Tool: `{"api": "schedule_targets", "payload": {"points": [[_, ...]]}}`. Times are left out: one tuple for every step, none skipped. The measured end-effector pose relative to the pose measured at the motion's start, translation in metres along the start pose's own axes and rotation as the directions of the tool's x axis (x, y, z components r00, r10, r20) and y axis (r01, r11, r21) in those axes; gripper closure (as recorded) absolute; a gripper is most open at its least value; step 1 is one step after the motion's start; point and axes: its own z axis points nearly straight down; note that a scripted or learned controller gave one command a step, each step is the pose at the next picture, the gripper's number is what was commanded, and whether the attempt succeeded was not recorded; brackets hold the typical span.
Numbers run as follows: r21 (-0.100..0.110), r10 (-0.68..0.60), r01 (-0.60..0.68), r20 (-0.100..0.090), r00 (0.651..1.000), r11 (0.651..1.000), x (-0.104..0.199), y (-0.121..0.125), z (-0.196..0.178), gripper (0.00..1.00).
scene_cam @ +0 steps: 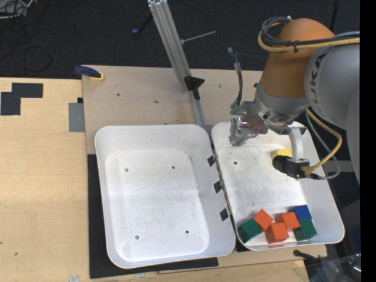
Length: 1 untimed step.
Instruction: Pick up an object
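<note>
My gripper (239, 135) hangs over the far left part of the right bin (252, 181), under the grey arm with its orange band. Nothing shows between its fingers. Several blocks lie bunched at the near end of that bin: a green block (249, 230), an orange block (263, 219), a second orange block (277, 232), a third orange block (290, 220), a blue block (302, 212) and a dark green block (305, 231). They are well below the gripper in the view, apart from it. A yellow object (283, 154) lies near the bin's right wall, partly hidden by a black cable part.
The left bin (155, 195) stands beside the right one, joined by black clips (217, 187). A slanted aluminium rail (173, 46) rises behind the bins. A blue and yellow clamp (89, 72) sits at the bench's far left corner.
</note>
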Motion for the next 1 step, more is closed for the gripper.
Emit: {"api": "schedule_targets", "payload": {"points": [[0.001, 0.0, 0.0, 0.001, 1.0, 1.0, 0.0534, 0.0153, 0.0154, 1.0]]}}
